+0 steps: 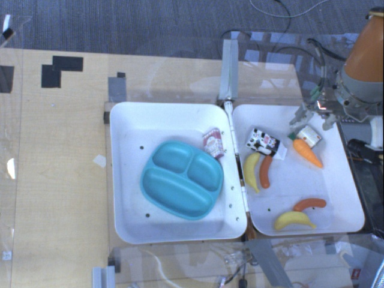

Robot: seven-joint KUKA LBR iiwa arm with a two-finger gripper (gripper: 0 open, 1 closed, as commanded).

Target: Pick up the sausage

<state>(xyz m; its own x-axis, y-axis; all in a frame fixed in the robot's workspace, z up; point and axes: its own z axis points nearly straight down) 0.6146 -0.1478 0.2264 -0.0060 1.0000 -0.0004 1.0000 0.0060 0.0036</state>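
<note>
Pincer (312,120) spread open, empty, above orange carrot (308,152); reddish-orange sausage (264,172) lies at its eight o'clock.

The table (54,161) looks like pale wood with a smooth, matt face, and black tape patches (60,69) lie at ten o'clock. Both bins (129,161) look like white plastic, smooth with a soft sheen. The blue divided tray (180,179) seems matt plastic. The sausage (264,171) and the carrot (308,152) look like smooth, slightly glossy plastic. At two o'clock the tool (313,116) shows grey metal, and beyond lies rough grey carpet (150,17).
</note>
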